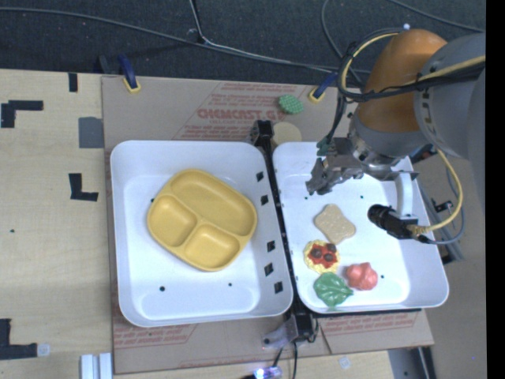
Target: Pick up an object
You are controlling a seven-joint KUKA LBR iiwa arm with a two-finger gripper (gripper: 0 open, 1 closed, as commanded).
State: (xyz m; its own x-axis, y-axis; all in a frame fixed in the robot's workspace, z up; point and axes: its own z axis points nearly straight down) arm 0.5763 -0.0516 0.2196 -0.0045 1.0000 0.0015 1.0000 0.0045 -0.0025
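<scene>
Arm over the right bin, toy food below it.

We see the gripper hanging over the upper part of the right bin, but we cannot tell how it stands. The bread slice lies just below it, then the pizza piece, green lettuce and red fruit. A yellow divided plate sits in the left bin.

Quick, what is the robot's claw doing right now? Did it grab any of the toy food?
Gripper: above the right bin, nothing seen between its fingers; open or shut cannot be told. The toy bread lies in the bin, apart from it.
</scene>
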